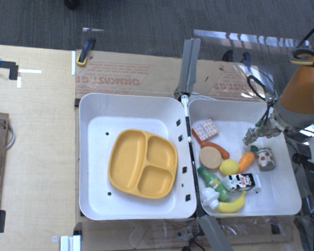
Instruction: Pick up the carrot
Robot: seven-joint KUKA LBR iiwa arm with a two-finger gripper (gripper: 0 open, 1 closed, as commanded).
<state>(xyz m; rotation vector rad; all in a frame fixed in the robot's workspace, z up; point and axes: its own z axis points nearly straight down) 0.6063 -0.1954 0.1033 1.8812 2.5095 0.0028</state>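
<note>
Over the right bin [292,205], you are looking at the end effector [255,136] hanging low above the bin floor, just up and to the right of the carrot [245,161]. Its grey tips are blurring against the white floor, so you cannot tell how it is set, and nothing is showing as held.

The carrot is lying tilted near the middle of that bin, its green top pointing up toward the end effector. It is sitting in a tight crowd: the lemon [229,167] is touching or almost touching its lower left side, a small grey can [265,159] is lying just beside it on the right, and a black-and-white carton [240,181] is resting just below.

What you are risking, in my judgement, is a closure that catches the wrong thing. If the descent is landing a little to the right, the can is likely getting nudged or pinched; a little to the left, and the lemon is rolling into the grip. The carrot's taper is also working against you: a grip near the thin end could be squeezing it out sideways.

The yellow divided plate [143,163] in the left bin [87,145] is sitting well apart from all this.
</note>
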